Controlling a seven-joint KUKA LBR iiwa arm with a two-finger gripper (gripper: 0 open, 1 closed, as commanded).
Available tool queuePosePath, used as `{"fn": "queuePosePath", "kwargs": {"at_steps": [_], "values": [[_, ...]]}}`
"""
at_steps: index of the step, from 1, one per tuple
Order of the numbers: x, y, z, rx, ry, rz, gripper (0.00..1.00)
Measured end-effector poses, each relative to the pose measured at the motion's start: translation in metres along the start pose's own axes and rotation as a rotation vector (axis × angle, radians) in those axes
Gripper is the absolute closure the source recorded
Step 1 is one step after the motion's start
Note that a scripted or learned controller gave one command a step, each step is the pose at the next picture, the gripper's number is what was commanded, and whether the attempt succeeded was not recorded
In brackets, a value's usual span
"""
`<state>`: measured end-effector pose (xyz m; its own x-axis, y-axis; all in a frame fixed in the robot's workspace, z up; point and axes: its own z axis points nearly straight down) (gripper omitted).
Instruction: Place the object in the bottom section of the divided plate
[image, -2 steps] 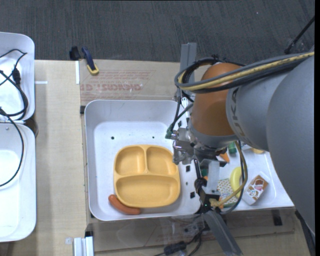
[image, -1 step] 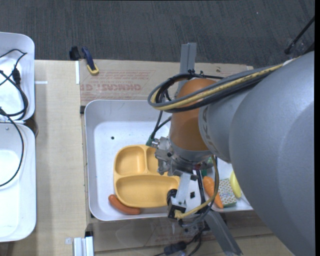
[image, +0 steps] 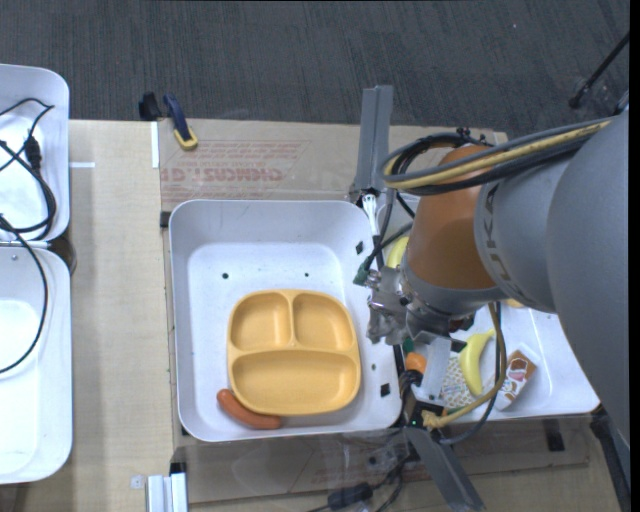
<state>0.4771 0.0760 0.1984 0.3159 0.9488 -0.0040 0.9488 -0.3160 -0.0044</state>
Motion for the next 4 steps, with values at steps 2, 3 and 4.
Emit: {"fn": "queuePosePath", "kwargs": {"at_steps": [2,3,4], "values": [[0.081,-0.027,-0.035,-0.001,-0.001,0.152,1.00],[0.081,-0.027,-0.035,-0.001,-0.001,0.152,0.00],[0.080,-0.027,-0.043,0.001,-0.005,0.151,1.00]]}}
